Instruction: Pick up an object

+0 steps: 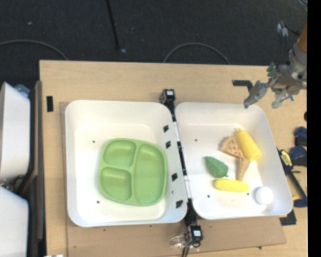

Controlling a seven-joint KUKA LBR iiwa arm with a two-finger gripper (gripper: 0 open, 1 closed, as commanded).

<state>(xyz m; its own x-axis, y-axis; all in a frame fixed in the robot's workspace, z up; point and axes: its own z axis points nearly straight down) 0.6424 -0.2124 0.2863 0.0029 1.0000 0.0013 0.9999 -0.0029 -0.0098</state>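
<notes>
Toys lay clustered in the right bin (203, 116): a yellow corn cob (248, 145), a wedge of pizza (231, 148), a green lump (217, 167), a yellow banana (231, 185) and a white ball (264, 195). You had the gripper (268, 94) above the bin's far right corner, spread and carrying nothing. Expect a missed grasp: the pieces crowded together, so descending fingers could nudge a neighbour aside.
</notes>
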